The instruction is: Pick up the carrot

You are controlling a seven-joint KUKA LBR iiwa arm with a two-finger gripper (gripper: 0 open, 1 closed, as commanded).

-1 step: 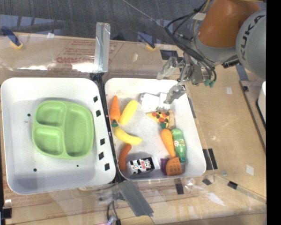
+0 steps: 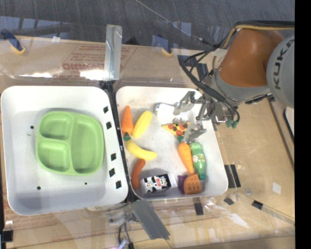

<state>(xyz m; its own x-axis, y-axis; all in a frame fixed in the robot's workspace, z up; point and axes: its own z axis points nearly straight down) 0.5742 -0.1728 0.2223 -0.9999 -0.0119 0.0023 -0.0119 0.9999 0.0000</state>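
Note:
Two carrot-like toys lie in the right bin (image 2: 166,93). One orange carrot (image 2: 185,157) lies near the bin's right side, beside a green bottle (image 2: 198,160). Another orange carrot (image 2: 127,121), with a green end, lies against the bin's left wall. My gripper (image 2: 191,118) hangs over the upper right part of this bin, just above the right-hand carrot's top end. Its fingers (image 2: 185,104) are spread open with nothing held. A small multicoloured toy (image 2: 176,128) lies under its lower finger.
The right bin also holds a yellow corn-like toy (image 2: 142,124), a banana (image 2: 140,150), a red sausage (image 2: 137,172), a black-and-white carton (image 2: 156,182) and a purple-orange toy (image 2: 191,183). A green divided plate (image 2: 70,143) sits in the left bin (image 2: 15,154).

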